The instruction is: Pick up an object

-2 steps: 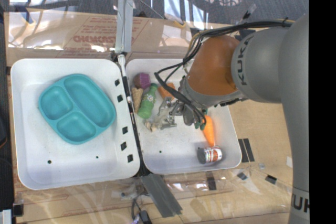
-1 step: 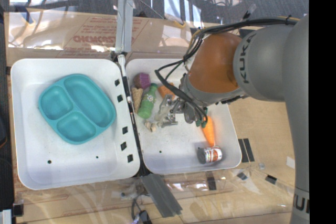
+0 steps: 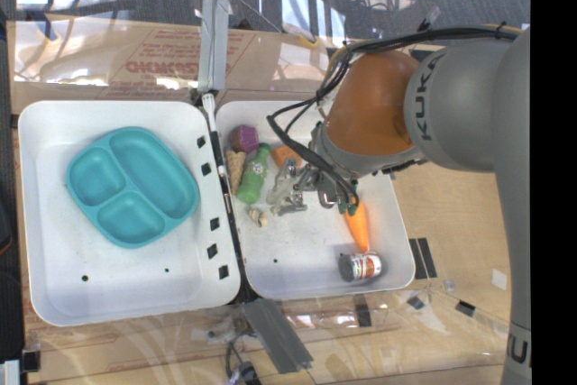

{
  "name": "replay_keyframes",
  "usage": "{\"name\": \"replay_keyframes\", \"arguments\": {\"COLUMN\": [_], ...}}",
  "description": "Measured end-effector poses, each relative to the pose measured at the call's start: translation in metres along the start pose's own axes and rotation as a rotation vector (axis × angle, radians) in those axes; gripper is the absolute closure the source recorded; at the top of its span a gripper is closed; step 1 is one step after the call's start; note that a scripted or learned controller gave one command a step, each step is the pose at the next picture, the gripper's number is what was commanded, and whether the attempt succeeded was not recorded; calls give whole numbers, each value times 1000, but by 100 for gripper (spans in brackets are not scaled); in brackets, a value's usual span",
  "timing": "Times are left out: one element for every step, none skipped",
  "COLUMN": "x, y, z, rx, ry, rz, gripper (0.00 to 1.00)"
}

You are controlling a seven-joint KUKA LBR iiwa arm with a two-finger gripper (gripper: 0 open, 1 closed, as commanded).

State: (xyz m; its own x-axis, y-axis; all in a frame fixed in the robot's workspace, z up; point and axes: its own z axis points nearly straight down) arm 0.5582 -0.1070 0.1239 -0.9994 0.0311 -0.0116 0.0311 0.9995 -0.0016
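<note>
My gripper (image 3: 287,194) hangs low over the middle of the right bin (image 3: 297,270), its metal fingers pointing left toward a green object (image 3: 251,183). Nothing shows between the fingers. A purple object (image 3: 244,138) and a tan cone-shaped piece (image 3: 236,163) lie at the bin's upper left. An orange carrot (image 3: 357,225) lies just right of the gripper, and a small can (image 3: 360,266) rests on its side near the bin's lower right. An orange piece (image 3: 285,154) peeks out under the wrist.
The left bin (image 3: 54,284) holds a teal divided plate (image 3: 132,185). A small tan crumb (image 3: 257,216) lies near the divider between the bins. The grey arm with its orange band (image 3: 379,113) covers the right bin's upper right.
</note>
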Motion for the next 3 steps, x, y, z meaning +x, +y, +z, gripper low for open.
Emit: {"name": "replay_keyframes", "arguments": {"x": [-43, -65, 13], "y": [-59, -102, -74], "z": [33, -185, -141], "rx": [-2, 4, -4], "ry": [10, -2, 12], "rz": [-212, -227, -283], "gripper": [100, 100, 100]}}
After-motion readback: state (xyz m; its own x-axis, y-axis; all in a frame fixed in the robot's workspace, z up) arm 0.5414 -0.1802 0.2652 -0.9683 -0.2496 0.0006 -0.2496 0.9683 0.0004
